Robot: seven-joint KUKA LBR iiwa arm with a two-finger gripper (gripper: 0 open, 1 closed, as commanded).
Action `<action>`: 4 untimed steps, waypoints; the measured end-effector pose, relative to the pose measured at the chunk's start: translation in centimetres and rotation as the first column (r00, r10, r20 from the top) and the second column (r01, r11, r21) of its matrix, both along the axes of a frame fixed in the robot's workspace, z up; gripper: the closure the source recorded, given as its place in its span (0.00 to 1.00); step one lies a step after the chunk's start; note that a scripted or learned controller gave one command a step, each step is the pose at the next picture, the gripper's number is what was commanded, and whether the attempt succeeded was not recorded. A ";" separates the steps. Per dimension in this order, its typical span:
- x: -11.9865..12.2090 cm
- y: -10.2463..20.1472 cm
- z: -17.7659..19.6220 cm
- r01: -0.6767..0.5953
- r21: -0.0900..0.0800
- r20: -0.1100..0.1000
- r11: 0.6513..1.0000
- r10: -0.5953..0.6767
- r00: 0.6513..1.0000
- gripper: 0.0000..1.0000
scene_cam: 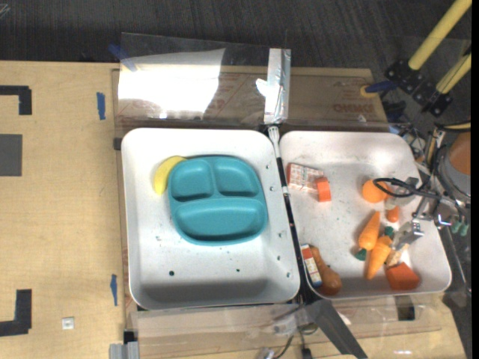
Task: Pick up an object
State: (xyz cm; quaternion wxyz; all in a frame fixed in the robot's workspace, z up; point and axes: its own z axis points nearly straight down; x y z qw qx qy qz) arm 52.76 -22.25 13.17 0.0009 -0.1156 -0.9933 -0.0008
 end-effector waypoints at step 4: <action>1.1 -0.1 -4.3 -0.036 -0.004 0.011 0.999 0.036 0.999 0.00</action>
